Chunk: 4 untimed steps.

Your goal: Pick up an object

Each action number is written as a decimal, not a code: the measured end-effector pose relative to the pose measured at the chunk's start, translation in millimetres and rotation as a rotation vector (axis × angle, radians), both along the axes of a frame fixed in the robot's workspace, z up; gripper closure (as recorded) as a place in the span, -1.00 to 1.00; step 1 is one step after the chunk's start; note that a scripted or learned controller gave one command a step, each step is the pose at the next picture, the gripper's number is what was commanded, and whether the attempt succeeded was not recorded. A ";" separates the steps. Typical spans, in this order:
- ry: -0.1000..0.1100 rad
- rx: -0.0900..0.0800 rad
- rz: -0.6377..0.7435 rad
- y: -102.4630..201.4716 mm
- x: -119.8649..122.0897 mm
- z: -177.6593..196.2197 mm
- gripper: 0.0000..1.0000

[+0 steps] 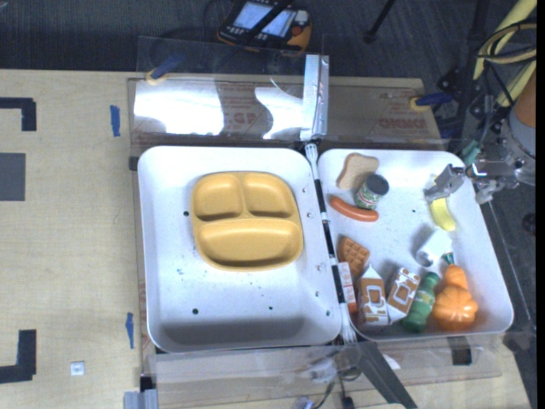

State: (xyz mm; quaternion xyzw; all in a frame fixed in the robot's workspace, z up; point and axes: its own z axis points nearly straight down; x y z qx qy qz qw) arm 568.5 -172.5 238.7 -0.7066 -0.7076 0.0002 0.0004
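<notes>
The claw [449,184] hangs at the right of the frame over the upper right corner of the right bin [498,267], just above a yellow banana [443,215]. Whether it is released or clenched I cannot tell; nothing clearly sits between its tips. A hot dog [353,209], a green-labelled can [371,191] and a bread slice [354,169] lie upper left in that bin. The left bin [166,271] carries a yellow divided tray [247,219].

Lab: taped bench [60,228], tripod legs [387,7]
</notes>
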 end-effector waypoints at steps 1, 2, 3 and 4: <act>-0.008 0.011 0.033 -35.4 28.4 -140.1 -1.00; -0.008 0.004 0.032 -37.7 28.0 -130.8 1.00; -0.003 -0.002 -0.249 -6.6 70.6 7.5 1.00; -0.001 0.000 -0.286 20.2 12.3 -147.3 1.00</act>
